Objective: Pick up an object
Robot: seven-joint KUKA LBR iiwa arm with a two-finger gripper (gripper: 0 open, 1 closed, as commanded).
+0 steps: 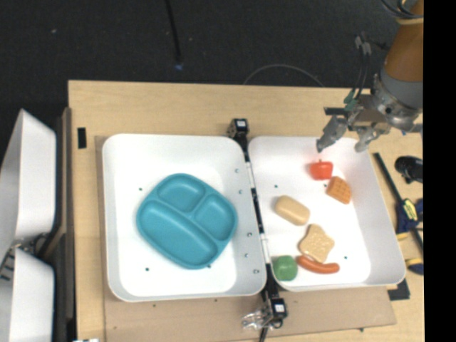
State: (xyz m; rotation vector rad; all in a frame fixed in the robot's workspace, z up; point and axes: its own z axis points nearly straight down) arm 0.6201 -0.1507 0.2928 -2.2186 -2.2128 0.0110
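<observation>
Pincer [346,138] splayed wide, grasping nothing; just below, small glossy red piece [321,169] and ridged orange waffle [339,189].

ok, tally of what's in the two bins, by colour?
Blue: 1, divided plate in the left bin
Red: 2, small red piece, sausage
Orange: 1, waffle
Tan: 2, bread roll, toast slice
Green: 1, round piece
Total: 7, six of them in the right bin.
</observation>
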